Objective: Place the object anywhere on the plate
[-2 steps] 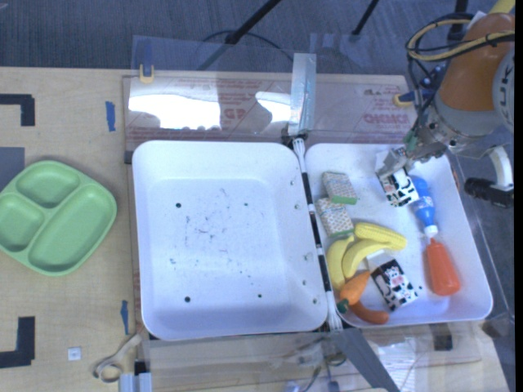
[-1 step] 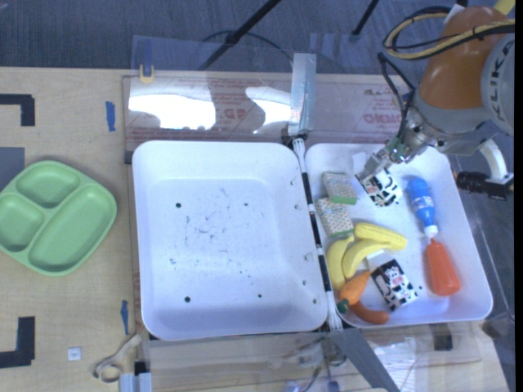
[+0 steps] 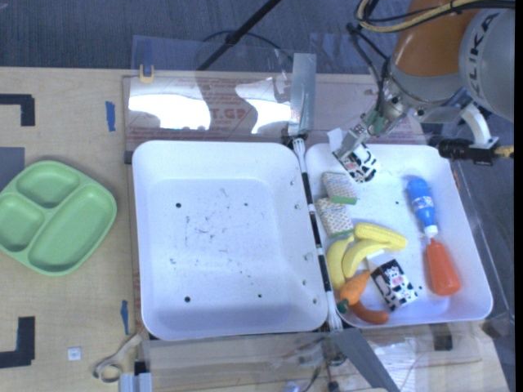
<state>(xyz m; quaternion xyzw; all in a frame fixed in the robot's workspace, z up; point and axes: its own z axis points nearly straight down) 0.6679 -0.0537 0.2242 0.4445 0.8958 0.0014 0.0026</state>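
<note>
The green divided plate [image 3: 55, 216] lies on the wooden bench left of both bins. My gripper [image 3: 350, 145] hangs over the back left corner of the right bin [image 3: 470, 243]. A small black-and-white cow-patterned object [image 3: 361, 167] sits right beneath its tip, touching or nearly touching it. Whether that object is gripped is not visible from this angle.
The right bin also holds two speckled sponge-like blocks [image 3: 336, 201], bananas [image 3: 365, 247], a carrot [image 3: 355, 288], a second cow-patterned box [image 3: 393, 282], a blue bottle [image 3: 420, 202] and an orange bottle [image 3: 442, 269]. The left bin [image 3: 147, 170] lies between the gripper and the plate.
</note>
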